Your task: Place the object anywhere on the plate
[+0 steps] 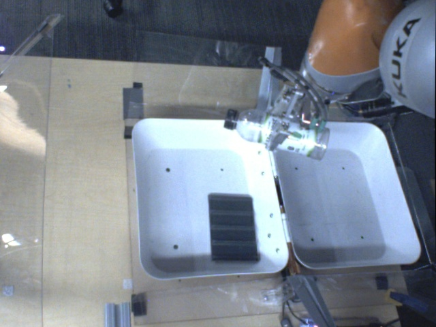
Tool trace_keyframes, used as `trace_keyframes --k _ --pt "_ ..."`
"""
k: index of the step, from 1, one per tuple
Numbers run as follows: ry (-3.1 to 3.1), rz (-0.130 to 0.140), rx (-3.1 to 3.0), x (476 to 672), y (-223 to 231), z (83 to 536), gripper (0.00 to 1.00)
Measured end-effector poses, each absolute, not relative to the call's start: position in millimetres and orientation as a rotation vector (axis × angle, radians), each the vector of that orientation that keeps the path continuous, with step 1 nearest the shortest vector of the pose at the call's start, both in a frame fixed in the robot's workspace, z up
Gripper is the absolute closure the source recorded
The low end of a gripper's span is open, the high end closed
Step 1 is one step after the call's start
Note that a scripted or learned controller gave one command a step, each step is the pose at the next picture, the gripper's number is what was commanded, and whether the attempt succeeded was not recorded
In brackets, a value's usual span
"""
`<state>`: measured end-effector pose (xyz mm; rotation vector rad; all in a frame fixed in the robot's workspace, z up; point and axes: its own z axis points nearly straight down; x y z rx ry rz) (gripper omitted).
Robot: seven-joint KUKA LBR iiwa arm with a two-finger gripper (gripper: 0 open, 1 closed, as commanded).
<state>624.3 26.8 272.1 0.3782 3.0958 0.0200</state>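
bottle (283, 133): clear plastic, dark cap, green-and-white label | pose: on its side, cap pointing left, base to the right | place: raised over the far rims where the two bins meet, clasped in the pincer (289, 125) | plate (233, 227): dark ribbed rectangle, flat on the left bin's floor, near its front, well apart from the bottle
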Motion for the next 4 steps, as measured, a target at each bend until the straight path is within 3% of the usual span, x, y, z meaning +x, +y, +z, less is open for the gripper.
trace_keyframes --k 1,2,3,4 --pt "3.129 0.002 0.173 641.3 -58.6 281.3 1.0" --pt "3.132 0.003 -0.166 589.0 -23.7 271.2 1.0" --pt "3.062 0.002 -0.667 610.1 -27.9 196.4 1.0" --pt "2.969 0.0 -1.0 600.8 -34.4 233.2 1.0"
